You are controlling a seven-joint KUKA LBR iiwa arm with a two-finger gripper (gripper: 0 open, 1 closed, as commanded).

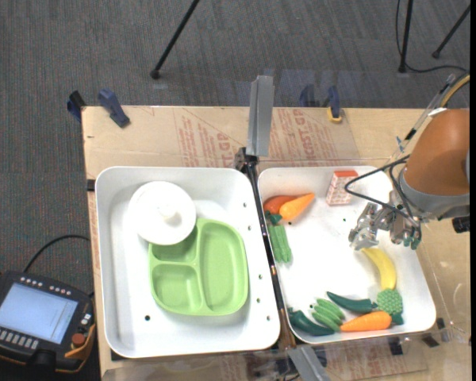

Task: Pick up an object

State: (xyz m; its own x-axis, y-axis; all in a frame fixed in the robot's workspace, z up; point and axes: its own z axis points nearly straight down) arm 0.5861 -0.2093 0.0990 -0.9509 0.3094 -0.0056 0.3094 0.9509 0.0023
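My gripper (378,233) hangs over the right side of the right bin (317,248), just above the upper end of a yellow banana (382,267). Nothing shows between its fingers. An orange carrot (295,205) lies at the bin's upper left with a green cucumber (280,243) below it. A small red and white box (341,187) sits near the bin's top edge. Along the bottom lie green pea pods (327,313), a dark green pepper (351,301), another carrot (366,321) and a green-yellow corn piece (389,301).
The left bin (115,292) holds a green divided plate (200,267) and a white round lid (162,212). A grey post (260,121) stands behind the bins. A teach pendant (36,317) lies at the lower left, off the bench.
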